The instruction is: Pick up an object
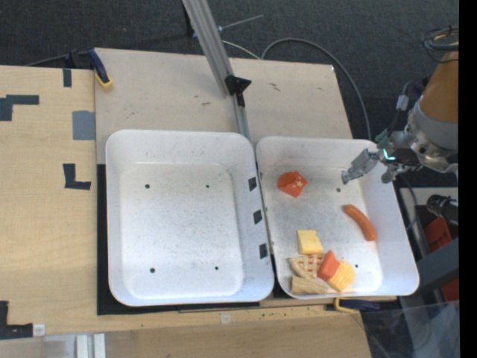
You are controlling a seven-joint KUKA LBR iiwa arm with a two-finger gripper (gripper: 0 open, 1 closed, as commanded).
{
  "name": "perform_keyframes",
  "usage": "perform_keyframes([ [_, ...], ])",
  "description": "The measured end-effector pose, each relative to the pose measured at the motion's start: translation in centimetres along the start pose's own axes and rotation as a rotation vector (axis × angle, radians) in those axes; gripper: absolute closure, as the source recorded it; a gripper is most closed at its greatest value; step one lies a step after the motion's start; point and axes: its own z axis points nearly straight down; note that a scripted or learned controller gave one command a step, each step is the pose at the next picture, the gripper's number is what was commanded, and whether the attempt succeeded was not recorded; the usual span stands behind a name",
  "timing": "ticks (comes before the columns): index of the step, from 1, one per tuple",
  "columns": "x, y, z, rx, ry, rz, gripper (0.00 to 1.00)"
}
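We find the fingers (356, 168) spread apart with nothing between them — one prong reaches out over the right bin's (387, 271) upper right corner, the other sits back near the wrist. The gripper (373, 165) hangs at about two o'clock of that bin, the grey arm (440, 118) with its orange band behind it at three o'clock of the view.

Nearest the fingers, at their six o'clock, lies an orange sausage-shaped piece (360, 221); nothing stands between it and them. At their nine o'clock, well apart, we see a red block (291, 183). Towards seven o'clock sits a yellow cube (309, 241), and just below it a cluster — a tan waffle-like piece (304, 267), a red-orange wedge (328, 265) and a yellow-orange piece (343, 277) — touching one another near the bin's lower rim.

The left bin (119, 200) adjoins the right one on the desk (45, 222). A slanted metal pole (212, 39) crosses the view at twelve o'clock.
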Motion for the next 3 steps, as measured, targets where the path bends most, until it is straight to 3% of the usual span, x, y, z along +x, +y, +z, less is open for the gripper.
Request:
perform_keyframes([
  [1,0.0,0.1,-0.2,-0.004,-0.001,-0.002,0.00],
  [3,0.0,-0.9,11.0,0.003,0.000,-0.001,0.00],
])
